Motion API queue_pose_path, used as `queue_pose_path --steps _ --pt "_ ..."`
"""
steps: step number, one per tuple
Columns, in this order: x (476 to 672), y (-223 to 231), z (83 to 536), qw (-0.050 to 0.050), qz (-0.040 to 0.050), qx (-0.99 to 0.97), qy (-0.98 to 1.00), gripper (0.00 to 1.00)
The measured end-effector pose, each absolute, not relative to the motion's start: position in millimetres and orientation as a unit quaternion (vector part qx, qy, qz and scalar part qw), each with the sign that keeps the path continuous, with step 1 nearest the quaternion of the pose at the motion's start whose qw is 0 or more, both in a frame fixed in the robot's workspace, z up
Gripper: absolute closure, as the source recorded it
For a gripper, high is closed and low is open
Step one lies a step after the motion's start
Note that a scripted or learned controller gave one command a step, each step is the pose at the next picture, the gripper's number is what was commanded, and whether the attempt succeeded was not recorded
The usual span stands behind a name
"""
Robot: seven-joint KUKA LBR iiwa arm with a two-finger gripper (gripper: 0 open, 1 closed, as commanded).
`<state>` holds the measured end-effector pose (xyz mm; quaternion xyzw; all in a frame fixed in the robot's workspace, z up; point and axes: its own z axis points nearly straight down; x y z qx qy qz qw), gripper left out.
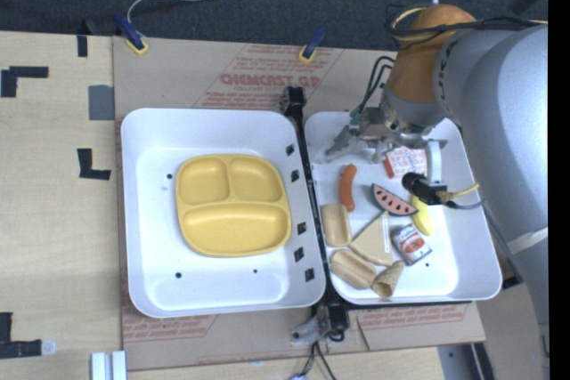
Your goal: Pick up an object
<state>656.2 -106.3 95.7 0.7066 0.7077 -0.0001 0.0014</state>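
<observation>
The right bin (472,273) holds several toy foods: an orange sausage (347,187), a watermelon slice (392,200), a yellow banana (421,214), a small can (411,243), a red-and-white packet (405,161), bread pieces (336,224) and a pale wedge (372,240). My gripper (378,138) hangs low over the far end of this bin, just beyond the sausage and beside the packet. The wrist with its orange band (427,58) covers the bin's back right corner. I see nothing lifted off the bin floor.
The left bin (147,280) holds a yellow divided plate (234,203). A black divider (301,182) runs between the bins. The grey arm (512,129) covers the right side. A roll (352,267) and a cone (387,278) lie at the right bin's front.
</observation>
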Motion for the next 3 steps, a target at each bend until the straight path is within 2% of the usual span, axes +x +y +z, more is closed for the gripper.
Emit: queue_pose_path --steps 1,3 --pt "669.0 -137 86 0.001 0.0007 0.707 0.707 0.00" --pt "668.7 -101 85 0.001 0.0001 0.707 0.708 0.00"
